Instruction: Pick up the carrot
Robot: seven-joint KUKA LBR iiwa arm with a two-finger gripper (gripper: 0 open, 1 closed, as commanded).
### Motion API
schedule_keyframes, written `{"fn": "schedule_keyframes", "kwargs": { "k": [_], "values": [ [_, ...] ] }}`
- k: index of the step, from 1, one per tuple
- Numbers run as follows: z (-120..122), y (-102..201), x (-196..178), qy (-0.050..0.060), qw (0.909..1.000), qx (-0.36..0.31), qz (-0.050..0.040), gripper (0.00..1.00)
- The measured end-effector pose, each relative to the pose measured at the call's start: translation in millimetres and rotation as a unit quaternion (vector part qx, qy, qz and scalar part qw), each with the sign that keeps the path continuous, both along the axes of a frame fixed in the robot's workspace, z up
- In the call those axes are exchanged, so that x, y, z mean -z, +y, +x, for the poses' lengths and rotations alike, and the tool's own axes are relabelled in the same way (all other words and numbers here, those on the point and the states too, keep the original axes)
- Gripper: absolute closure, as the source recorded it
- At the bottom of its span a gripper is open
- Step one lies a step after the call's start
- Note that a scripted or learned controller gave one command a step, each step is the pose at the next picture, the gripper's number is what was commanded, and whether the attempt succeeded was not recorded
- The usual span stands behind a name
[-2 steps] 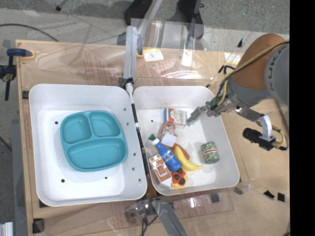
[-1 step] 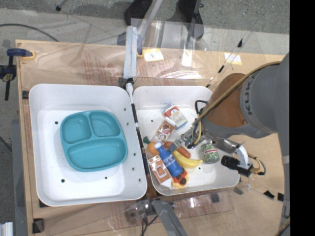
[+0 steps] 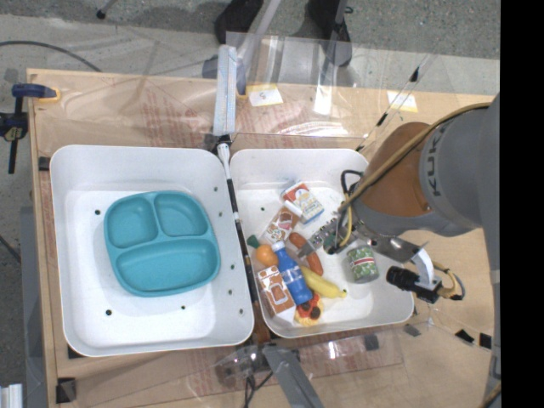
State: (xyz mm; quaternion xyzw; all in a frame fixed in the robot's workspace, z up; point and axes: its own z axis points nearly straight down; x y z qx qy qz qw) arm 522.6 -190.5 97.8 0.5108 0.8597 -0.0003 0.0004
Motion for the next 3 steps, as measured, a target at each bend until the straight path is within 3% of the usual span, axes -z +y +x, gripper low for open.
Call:
{"fn": "schedule_keyframes", "kwargs": {
  "k": [1, 2, 3],
  "values": [
    [-31, -71, 11, 0.002, 0.9905, -0.138, 0.0017, 1.0],
    [-30, -68, 11, 0.002, 0.9901, -0.14, 0.0039, 0.0],
    [90, -71, -28, -0.002, 0.9731, -0.231, -0.0018, 0.0]
  ]
}}
